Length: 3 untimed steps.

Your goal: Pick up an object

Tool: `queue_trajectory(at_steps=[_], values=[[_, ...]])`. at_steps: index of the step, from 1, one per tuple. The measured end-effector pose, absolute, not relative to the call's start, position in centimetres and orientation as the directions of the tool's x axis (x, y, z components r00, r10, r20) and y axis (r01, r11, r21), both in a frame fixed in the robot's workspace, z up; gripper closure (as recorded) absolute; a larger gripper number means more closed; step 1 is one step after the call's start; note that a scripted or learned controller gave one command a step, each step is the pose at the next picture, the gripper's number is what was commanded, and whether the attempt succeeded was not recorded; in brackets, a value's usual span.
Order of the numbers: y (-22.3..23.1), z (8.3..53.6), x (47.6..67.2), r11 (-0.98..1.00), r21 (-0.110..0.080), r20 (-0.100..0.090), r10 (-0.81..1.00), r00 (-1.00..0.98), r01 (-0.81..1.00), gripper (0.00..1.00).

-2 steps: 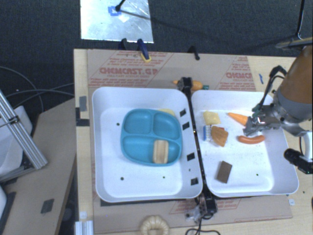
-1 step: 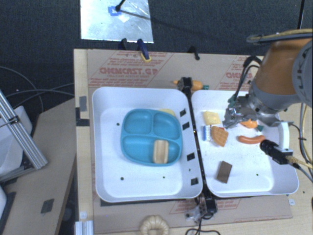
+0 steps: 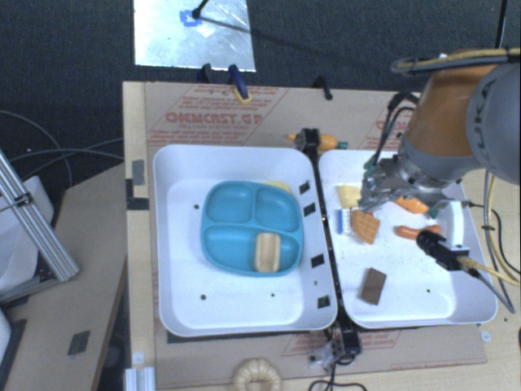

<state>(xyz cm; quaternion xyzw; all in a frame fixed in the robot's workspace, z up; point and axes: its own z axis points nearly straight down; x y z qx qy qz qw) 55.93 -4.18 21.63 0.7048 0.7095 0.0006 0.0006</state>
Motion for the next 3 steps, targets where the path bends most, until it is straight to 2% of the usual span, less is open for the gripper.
queue_trajectory(at_steps=[1, 3], values=[[-4.69, 23.48, 55.16, 0.002, 0.003, 0.000, 1.000, -0.002, 1.000, 1.00], [-5.15, 23.23, 54.93, 0.000, 0.001, 0.000, 1.000, 0.000, 1.000, 1.00]])
